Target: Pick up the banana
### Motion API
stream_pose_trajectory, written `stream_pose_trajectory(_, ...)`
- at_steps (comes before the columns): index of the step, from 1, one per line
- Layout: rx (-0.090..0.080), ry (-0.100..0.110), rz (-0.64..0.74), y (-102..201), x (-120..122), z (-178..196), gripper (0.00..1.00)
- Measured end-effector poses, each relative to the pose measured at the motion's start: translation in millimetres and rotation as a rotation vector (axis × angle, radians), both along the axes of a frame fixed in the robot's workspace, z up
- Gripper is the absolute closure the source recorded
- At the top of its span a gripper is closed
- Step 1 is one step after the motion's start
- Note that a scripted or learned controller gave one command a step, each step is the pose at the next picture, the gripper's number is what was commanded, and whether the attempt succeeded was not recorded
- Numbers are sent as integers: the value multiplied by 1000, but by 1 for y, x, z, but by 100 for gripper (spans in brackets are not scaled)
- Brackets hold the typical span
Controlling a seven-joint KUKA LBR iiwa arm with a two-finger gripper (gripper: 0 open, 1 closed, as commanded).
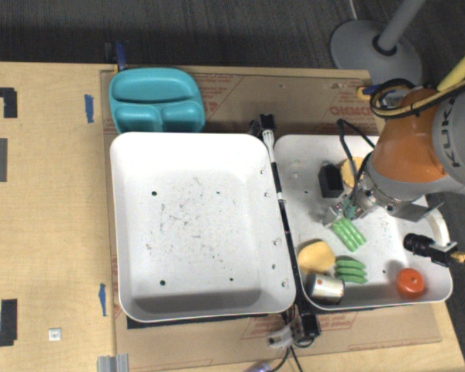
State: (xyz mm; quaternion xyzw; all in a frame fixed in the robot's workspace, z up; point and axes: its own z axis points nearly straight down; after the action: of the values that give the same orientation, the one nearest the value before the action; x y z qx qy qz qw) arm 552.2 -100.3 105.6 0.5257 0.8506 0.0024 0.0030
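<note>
The hand [343,209] hangs low in the right bin [438,291], whether released or clenched I cannot tell. The banana [350,169] lies just beside the arm [407,149], mostly hidden under it, a yellow end peeking out; its long axis can't be read. A green ridged piece [349,234] lies just below the hand.

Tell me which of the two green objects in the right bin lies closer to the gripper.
The ridged light green piece, lying slanted just below the gripper. The darker green object sits farther down, beside the yellow fruit.

The claw [342,210] hangs in the right bin [306,152], the banana [351,169] just behind it.
</note>
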Motion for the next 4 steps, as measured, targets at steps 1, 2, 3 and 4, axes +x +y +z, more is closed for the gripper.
stream_pose_trajectory(1, 0, -4, -1, 0, 1, 10, 100)
stream_pose_trajectory(2, -3, 4, 406, 0, -16, -19, 100)
stream_pose_trajectory(3, -4, 0, 405, 1, -15, -9, 100)
stream_pose_trajectory(4, -4, 0, 405, 1, -15, -9, 0)
